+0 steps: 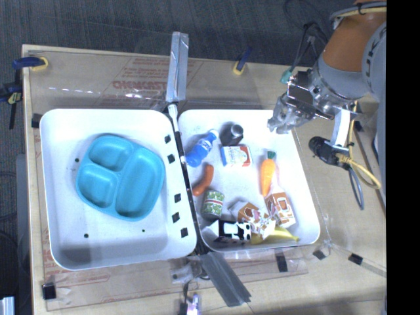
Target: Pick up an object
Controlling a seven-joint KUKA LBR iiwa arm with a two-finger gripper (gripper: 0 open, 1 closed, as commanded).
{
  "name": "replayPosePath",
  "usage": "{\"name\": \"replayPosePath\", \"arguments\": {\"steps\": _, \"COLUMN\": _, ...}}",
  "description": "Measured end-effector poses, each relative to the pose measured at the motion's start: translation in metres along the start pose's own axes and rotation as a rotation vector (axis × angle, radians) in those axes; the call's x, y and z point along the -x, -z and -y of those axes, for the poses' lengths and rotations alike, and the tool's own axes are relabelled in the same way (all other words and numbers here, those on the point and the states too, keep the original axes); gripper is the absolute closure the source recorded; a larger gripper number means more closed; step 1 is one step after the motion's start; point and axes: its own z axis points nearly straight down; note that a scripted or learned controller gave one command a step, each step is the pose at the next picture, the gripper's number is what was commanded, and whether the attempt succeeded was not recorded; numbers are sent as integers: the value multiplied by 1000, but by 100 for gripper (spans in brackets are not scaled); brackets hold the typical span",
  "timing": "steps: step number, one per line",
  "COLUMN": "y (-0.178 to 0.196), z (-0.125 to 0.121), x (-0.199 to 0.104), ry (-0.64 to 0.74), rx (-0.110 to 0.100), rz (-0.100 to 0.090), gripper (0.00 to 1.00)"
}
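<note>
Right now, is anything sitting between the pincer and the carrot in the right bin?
Nothing visible does. The pincer hangs over the right bin's far right corner, and the carrot lies below it in the image with bare white floor between them. The small carton lies to the carrot's left, off that line.

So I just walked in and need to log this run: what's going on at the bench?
A grey robot arm reaches in from the right, its gripper hovering over the upper right corner of the right bin, with nothing visibly held. That bin holds toy groceries: a blue bottle, a carrot, a sausage, a green can and a banana. The left bin holds a blue divided plate.
</note>
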Motion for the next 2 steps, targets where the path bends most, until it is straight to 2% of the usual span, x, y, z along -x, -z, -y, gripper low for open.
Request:
{"name": "replayPosePath", "arguments": {"steps": 1, "y": -115, "z": -17, "x": -2, "ry": 71, "rx": -2, "rz": 1, "gripper": 0}}
{"name": "replayPosePath", "arguments": {"steps": 2, "y": -73, "z": -21, "x": -23, "ry": 11, "rx": 0, "rz": 0, "gripper": 0}}
